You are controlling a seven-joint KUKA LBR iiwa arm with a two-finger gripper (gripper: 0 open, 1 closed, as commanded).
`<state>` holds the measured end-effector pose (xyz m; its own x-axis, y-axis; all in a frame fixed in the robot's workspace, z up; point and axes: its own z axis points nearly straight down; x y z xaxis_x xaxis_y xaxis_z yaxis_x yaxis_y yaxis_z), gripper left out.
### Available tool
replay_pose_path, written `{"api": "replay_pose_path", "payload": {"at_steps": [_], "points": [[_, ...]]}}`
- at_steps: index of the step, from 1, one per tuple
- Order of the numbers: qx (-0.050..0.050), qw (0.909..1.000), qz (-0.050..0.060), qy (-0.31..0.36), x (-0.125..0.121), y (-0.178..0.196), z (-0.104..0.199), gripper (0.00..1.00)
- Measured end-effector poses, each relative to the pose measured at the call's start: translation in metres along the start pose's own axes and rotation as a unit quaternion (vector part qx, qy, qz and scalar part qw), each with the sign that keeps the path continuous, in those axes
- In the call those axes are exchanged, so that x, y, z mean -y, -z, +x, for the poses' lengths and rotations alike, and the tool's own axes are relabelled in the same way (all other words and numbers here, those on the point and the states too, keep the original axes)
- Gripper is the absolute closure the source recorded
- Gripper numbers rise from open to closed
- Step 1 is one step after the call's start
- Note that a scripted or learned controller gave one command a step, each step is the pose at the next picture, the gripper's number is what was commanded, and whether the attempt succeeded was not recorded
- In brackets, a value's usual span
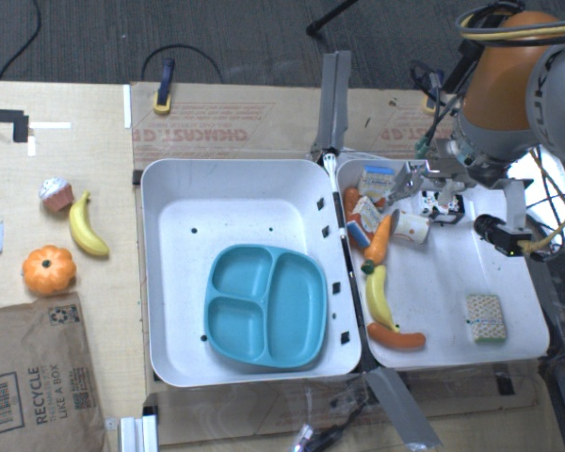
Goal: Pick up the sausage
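I see the sausage (396, 339) lying untouched at the lower left of the right bin (523, 347), just below a banana (378, 295). My tool (431, 194) hovers at that bin's upper part, well apart from it; I cannot tell its state. The whole pick remains.

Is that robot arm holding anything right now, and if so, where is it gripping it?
Nothing that can be seen. The gripper hangs over the right bin's far end; the sausage lies apart at the near edge, beside a banana.
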<state>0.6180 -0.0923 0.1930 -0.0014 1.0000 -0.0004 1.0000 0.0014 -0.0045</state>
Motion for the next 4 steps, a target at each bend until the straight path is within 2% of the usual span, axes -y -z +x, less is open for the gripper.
{"api": "replay_pose_path", "payload": {"at_steps": [1, 2, 3, 4], "points": [[0.0, 0.9991, 0.0, -0.041, -0.041, -0.097, 0.0, 0.0], [0.0, 0.9992, 0.0, -0.04, -0.041, -0.088, 0.0, 1.0], [0.0, 0.9992, 0.0, -0.04, -0.041, -0.088, 0.0, 0.0], [0.001, 0.9991, -0.001, -0.043, -0.041, -0.002, 0.023, 0.0]]}}
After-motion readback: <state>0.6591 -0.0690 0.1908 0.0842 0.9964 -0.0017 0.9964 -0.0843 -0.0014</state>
